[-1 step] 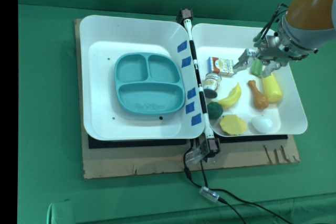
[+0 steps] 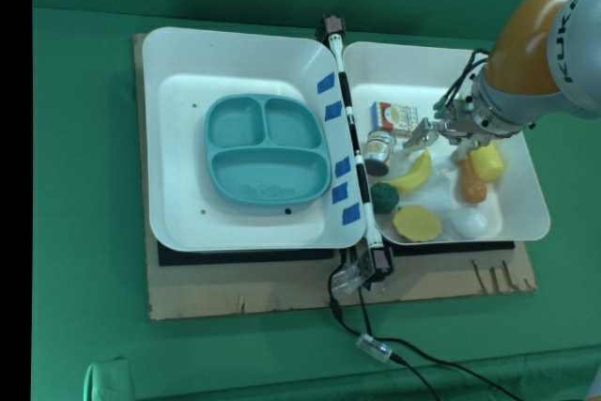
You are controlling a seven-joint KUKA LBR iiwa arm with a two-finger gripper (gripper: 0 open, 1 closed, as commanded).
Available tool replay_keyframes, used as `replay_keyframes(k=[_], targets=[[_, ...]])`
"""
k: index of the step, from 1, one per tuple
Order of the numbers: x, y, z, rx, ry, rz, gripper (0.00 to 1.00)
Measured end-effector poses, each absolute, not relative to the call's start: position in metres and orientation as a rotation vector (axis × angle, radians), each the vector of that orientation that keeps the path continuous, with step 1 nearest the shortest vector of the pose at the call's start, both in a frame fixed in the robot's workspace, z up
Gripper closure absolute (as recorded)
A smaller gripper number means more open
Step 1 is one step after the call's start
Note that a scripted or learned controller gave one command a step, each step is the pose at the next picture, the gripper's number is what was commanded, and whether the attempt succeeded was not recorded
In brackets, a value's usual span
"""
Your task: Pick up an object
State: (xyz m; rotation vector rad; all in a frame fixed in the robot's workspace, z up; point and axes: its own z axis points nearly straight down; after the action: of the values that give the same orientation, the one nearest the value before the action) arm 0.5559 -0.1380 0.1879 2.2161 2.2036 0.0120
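My gripper point(image 2: 441, 134) hangs over the right bin point(image 2: 526, 211), in its upper middle part, at the end of the grey arm with the orange band point(image 2: 526, 28). Just left of it lies a small red and white box point(image 2: 394, 116). Below it lies a banana point(image 2: 413, 172). A yellow block point(image 2: 485, 161) and an orange piece point(image 2: 472, 190) sit just to its lower right. A small can point(image 2: 378, 148), a dark green piece point(image 2: 383, 196), a flat yellow disc point(image 2: 417, 223) and a white egg shape point(image 2: 468, 221) also lie in this bin.
The left bin point(image 2: 178, 202) holds a teal divided plate point(image 2: 266, 148). A ridge with blue tape marks point(image 2: 338, 141) separates the two bins. Cables point(image 2: 394, 352) trail off the front edge of the cardboard base point(image 2: 235, 300).
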Motion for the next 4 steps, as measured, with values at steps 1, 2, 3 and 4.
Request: replay_keyframes(k=[1, 2, 3, 4], targets=[[0.559, -0.142, 0.203, 2.211, 2.185, 0.021, 1.00], [0.559, -0.142, 0.203, 2.212, 2.185, 0.021, 0.00], [0.589, -0.114, 0.188, 2.212, 2.203, 0.013, 0.00], [0.626, -0.096, 0.187, 2.212, 2.205, 0.013, 0.00]])
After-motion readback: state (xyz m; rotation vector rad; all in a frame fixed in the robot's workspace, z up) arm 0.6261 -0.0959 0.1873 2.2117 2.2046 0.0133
